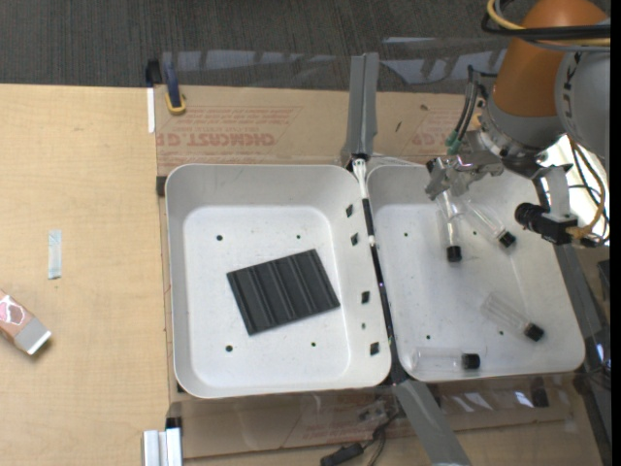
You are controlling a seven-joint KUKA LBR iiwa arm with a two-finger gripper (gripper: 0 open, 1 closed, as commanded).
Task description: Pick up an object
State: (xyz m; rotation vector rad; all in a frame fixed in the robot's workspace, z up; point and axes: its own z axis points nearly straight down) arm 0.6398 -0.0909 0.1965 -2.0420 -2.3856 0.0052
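Observation:
A dark grey ribbed rectangular pad (283, 291) lies flat in the left bin (194, 260), turned at a slight angle. The right bin (408, 289) holds several clear plastic tubes with black caps: one (452, 233) just below the gripper, one (493, 229) to its right, one (511, 316) nearer the front right, and one (448, 362) along the front wall. My gripper (444, 183) hangs over the back of the right bin, right above the top end of the nearest tube. Whether it touches that tube is unclear.
A divider (371, 250) with black clips separates the two bins. The grey arm with its orange band (543, 56) and cables fills the upper right. On the bench at the left lie a small grey strip (54, 254) and a pink-and-white item (19, 323).

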